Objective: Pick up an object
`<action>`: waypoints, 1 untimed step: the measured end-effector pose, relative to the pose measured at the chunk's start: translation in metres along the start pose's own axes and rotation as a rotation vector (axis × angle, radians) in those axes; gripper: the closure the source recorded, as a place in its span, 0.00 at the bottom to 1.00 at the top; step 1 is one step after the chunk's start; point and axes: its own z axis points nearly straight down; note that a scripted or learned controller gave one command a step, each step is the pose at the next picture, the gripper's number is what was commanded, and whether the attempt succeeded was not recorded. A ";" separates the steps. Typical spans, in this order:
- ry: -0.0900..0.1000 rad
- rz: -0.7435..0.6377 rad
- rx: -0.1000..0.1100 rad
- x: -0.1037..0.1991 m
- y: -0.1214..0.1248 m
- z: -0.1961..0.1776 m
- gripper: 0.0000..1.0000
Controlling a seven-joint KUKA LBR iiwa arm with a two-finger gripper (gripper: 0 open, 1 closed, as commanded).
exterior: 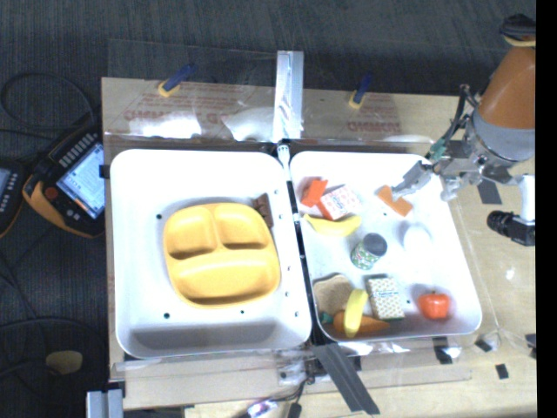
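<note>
My gripper (pixel 407 184) hangs over the upper right part of the right bin (pixel 461 259), reaching in from the right. A small orange block (pixel 394 201) lies just below and left of its tip, touching or nearly touching it; I cannot tell which. Further objects in this bin are a red-and-white box (pixel 339 201), an orange-red piece (pixel 312 190), a yellow banana (pixel 335 225), a green can with a dark lid (pixel 369 251), a pale cup (pixel 417 233), a patterned box (pixel 385 298) and a red tomato (pixel 435 304).
The left bin (pixel 139 233) holds a yellow divided tray (pixel 222 252) and a small brown piece (pixel 262 205). A central wall (pixel 296 251) separates the bins. A brown item (pixel 328 291), a yellow piece (pixel 354 312) and a carrot (pixel 376 326) crowd the right bin's front left.
</note>
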 end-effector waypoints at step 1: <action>0.006 0.082 -0.009 -0.021 0.029 0.126 0.00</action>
